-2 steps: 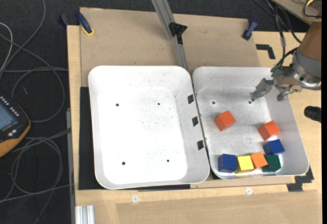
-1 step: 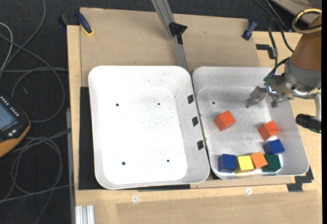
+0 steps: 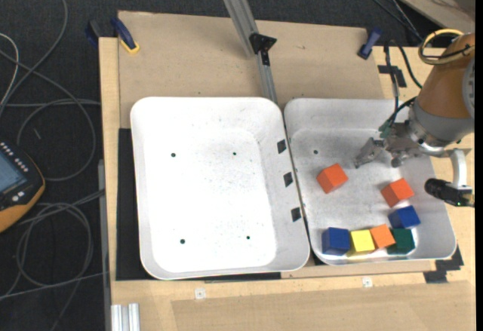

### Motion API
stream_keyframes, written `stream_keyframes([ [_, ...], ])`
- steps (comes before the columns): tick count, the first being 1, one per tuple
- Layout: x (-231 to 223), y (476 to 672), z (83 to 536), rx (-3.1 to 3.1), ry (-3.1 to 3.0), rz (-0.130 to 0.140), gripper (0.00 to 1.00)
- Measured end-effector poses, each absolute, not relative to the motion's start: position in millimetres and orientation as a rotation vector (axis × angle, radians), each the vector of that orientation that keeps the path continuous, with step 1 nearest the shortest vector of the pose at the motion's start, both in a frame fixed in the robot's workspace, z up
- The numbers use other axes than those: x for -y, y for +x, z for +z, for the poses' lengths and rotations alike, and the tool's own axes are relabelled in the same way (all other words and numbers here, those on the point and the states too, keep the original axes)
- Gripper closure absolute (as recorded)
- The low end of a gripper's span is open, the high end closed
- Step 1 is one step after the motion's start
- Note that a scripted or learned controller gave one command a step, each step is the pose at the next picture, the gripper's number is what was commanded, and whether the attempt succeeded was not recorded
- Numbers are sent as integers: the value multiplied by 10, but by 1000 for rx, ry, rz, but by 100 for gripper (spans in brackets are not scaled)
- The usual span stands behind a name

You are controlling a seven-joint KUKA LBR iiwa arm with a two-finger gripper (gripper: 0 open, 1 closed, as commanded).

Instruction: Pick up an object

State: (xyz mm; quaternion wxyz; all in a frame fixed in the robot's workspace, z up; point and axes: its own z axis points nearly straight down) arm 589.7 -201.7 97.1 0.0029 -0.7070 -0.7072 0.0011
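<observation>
The right bin (image 3: 332, 114) holds several small blocks. An orange block (image 3: 331, 177) lies near its middle and a second orange block (image 3: 397, 191) lies further right. A blue block (image 3: 406, 216) sits below that one. Along the front wall stand a blue block (image 3: 336, 240), a yellow block (image 3: 362, 240), a small orange block (image 3: 383, 235) and a green block (image 3: 404, 241). My gripper (image 3: 379, 159) hovers over the bin's back right part, above and between the two orange blocks. Its fingers are open with nothing between them.
The left bin (image 3: 204, 179) lies beside the right one, parted by a ridge with black clips (image 3: 287, 179). A metal pole (image 3: 241, 9) slants up from the back. Cables and a handheld device (image 3: 15, 182) lie on the floor at left.
</observation>
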Motion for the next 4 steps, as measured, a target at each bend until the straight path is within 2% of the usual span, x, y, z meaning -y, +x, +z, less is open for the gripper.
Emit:
stream_keyframes([
  [1, 2021, 5914, 1112, 2222, -2221, -2, 100],
  [3, 2000, 5981, 2390, 2229, -2227, -7, 100],
  [4, 2000, 5992, 2566, 2227, -2223, -4, 100],
])
